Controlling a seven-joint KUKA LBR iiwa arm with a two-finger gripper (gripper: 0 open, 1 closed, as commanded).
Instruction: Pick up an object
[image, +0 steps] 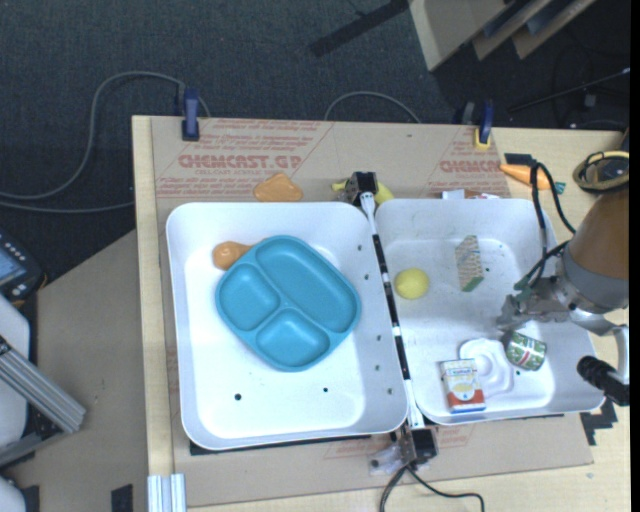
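Gripper (522, 318) sits low in the right bin (440, 215), at about 3 o'clock of the frame, under the grey arm (600, 255) and its orange band. Cannot tell how the pincer stands; dark linkage blurs together, nothing visibly between it.

Nearest thing: small green can (526, 351), just beside the gripper at its 5 o'clock, lying tilted on its side near the bin's right wall. Likely target by closeness. Green printed label, pale end face showing. Judged light, stiff, smooth metal, so slippery and prone to roll when nudged. Best hold looks to be across the cylinder wall at mid-length, jaws square to its axis; gripping at the ends risks it squirting out.

Next out, at 7 o'clock of the gripper: white round piece (483, 357), then a small carton (463, 386) with red and white print, touching or nearly touching it. Carton judged light, boxy, flat faces easy to pinch, slightly crushable.

At 10 o'clock: flat greenish packet (469, 262), thin, probably hard to get under.

At 9 o'clock, well apart: yellow ball (411, 284), round, may roll.

Left bin (200, 400) carries a blue divided plate (287, 301) with an orange item (228, 254) at its 10 o'clock edge.
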